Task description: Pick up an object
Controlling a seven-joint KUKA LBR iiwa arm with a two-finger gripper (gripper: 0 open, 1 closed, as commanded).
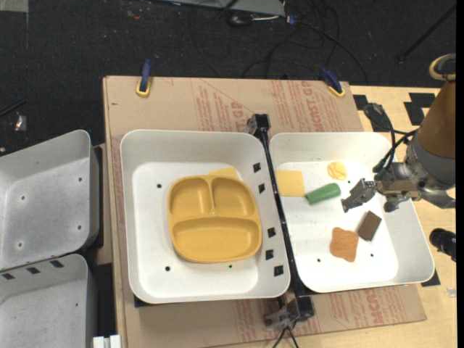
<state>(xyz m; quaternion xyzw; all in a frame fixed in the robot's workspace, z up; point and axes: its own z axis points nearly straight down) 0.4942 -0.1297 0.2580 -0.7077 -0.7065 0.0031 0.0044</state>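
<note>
The right bin (406, 270) holds five loose items. A green cylindrical piece (322, 193) lies tilted near the bin's middle, just beside a flat pale-yellow square (290, 183) that sits close to the divider between the bins. A small round yellow piece (336, 170) rests toward the far wall, near the green piece but apart from it. An orange-brown irregular piece (344, 244) lies toward the near side, and a dark brown block (369, 225) lies just beside it on the right, tilted. The hand (357, 195) stands over the right bin between the green piece and the dark brown block, its dark fingers (353, 199) spread and released, with nothing between them; whether the fingertips touch the bin floor cannot be told. The grey arm (424, 158) enters from the right edge, with the orange band (442, 122) above the wrist and a black cable (391, 140) looping across the bin's far right corner. The left bin (145, 194) carries a yellow compartment tray (214, 219), three sections, lying flat, with a pale-yellow flat piece (226, 173) showing from under its far edge. Both bins sit side by side on a cardboard sheet (196, 100) on the bench, fixed at the far edge by two clamps with blue and yellow grips (144, 78). Further white bins (43, 187) stand well apart at the left.
</note>
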